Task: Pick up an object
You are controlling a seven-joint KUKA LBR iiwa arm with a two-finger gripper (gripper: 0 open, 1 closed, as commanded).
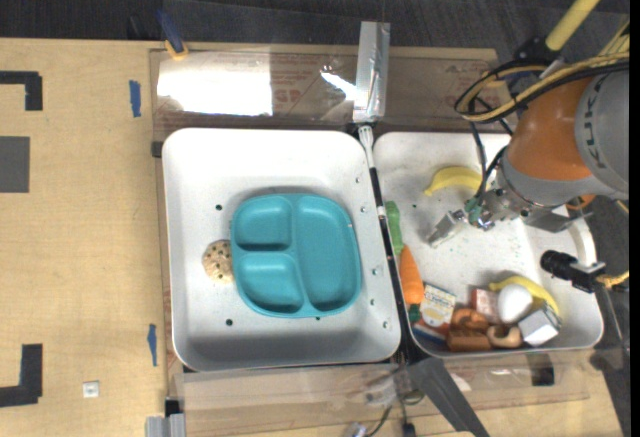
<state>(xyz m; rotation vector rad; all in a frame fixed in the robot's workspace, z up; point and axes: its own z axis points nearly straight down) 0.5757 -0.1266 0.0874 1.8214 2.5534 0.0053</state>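
The gripper (443, 225) hangs low over the right bin (585, 340), near its middle; whether its fingers are apart or together I cannot tell. A banana (452, 181) lies just at its 12 o'clock, long axis running 9 to 3, ends curving downward. A carrot (410, 277) lies at 7 o'clock along the left wall, pointing 12 to 6. Clutter crowds the bin's 6 o'clock edge. The left bin (190, 225) holds a teal tray (297, 253) and a cookie (217, 260).
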